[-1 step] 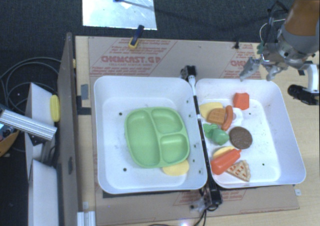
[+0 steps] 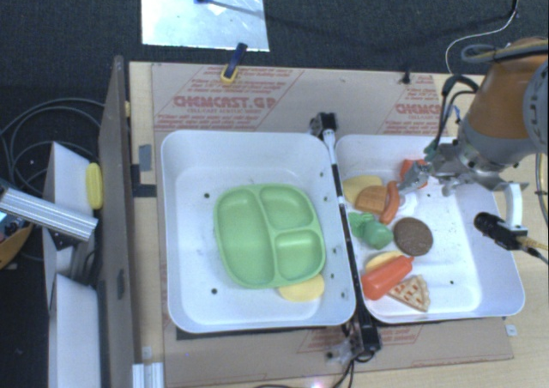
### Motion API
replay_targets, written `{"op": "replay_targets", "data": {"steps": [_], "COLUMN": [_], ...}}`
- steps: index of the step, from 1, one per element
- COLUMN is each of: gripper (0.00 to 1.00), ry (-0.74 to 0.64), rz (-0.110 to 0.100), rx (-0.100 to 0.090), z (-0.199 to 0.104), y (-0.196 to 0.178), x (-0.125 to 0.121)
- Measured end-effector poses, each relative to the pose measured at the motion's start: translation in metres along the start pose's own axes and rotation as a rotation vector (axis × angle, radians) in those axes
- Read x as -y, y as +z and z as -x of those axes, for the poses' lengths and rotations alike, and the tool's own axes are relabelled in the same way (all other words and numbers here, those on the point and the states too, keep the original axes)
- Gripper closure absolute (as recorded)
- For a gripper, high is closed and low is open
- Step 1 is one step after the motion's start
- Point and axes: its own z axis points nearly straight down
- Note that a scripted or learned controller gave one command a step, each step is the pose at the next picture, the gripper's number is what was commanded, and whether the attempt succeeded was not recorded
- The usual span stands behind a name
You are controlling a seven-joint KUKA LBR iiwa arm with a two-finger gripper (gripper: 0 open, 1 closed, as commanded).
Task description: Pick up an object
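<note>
From above, two shallow white plastic bins sit side by side on a sheet of brown cardboard (image 2: 257, 94) printed in faded red with "CHEMCAST GP", legible at the upper left and repeated, partly covered, at the upper right. The left bin (image 2: 193, 163) holds a light green three-compartment plastic tray (image 2: 268, 234), with a pale yellow round toy piece (image 2: 302, 289) tucked against the tray's near edge. The right bin (image 2: 493, 287) holds a cluster of toy foods along its left side: a yellow piece (image 2: 362, 183), an orange-brown bread-like piece (image 2: 371, 199), a red-orange sausage (image 2: 392, 203) lying just beside it, a green leafy vegetable (image 2: 371, 230), a round brown patty (image 2: 413, 236), an orange carrot-shaped piece (image 2: 387, 274) and a tan, red-latticed pizza wedge (image 2: 411, 293) touching the carrot's lower side. The grey arm with its orange band (image 2: 506, 99) reaches in from the right, and the two-finger gripper (image 2: 418, 173) hangs over the upper part of the right bin, just above the sausage. Its tips look blurred and small, so I cannot tell how they stand, and no toy shows between them.
</note>
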Motion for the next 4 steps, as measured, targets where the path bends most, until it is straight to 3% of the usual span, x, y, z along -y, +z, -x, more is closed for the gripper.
{"op": "replay_targets", "data": {"steps": [1,2,3,4], "gripper": [0.00,0.00,0.00,0.00], "ry": [0.000,-0.010,-0.001,-0.007], "rz": [0.009,0.017,0.009,0.009], "rx": [0.001,0.001,0.002,0.002], "z": [-0.010,-0.063,-0.052,-0.034], "y": [0.075,0.072,0.074,0.070], "x": [0.052,-0.003,0.035,-0.053]}}
